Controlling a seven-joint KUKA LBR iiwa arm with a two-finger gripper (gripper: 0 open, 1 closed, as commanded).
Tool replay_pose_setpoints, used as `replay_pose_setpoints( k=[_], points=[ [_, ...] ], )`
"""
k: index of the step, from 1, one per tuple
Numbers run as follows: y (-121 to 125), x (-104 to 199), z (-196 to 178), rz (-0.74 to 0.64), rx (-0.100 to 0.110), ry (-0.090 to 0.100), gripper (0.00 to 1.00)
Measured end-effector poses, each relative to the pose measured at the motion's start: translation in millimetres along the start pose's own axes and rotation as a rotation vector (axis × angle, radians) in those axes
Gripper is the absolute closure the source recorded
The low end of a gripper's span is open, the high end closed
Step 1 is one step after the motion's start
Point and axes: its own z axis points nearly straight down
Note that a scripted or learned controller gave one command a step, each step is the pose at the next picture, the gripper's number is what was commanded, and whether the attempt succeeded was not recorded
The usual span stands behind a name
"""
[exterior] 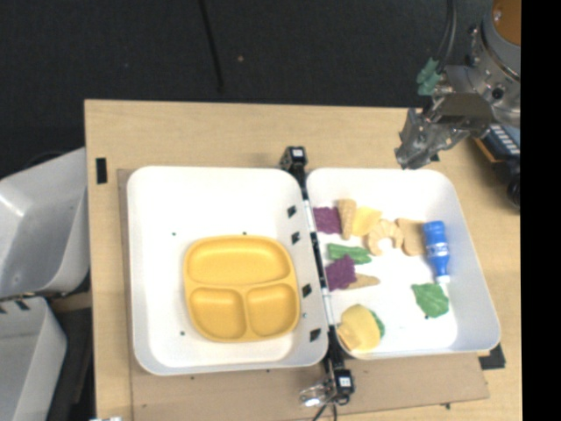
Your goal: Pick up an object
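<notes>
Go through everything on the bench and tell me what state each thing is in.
Yellow tray: upright, compartments bare, in the left bin.
Blue bottle: lying on its side in the right bin.
Gripper: above the right bin's far edge, holding nothing.

You look down from 1 fixed camera above the bench (105, 134), slanted, far enough to take in both white bins (145, 261), with the arm (500, 24) entering at right

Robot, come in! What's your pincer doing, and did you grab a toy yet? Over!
Pincer above right bin's far rim, nothing between fingers. Toys lie in right bin, blue bottle nearest. Path clear.
</notes>
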Motion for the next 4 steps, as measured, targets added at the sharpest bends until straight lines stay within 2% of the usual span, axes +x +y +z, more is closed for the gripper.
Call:
replay_pose_setpoints(
  k=[1,4],
  points=[
    [-11,-164,-28,0.018,0.008,-0.007,1.00],
    [-7,-158,-58,-0.022,0.007,-0.010,1.00]
  ],
)
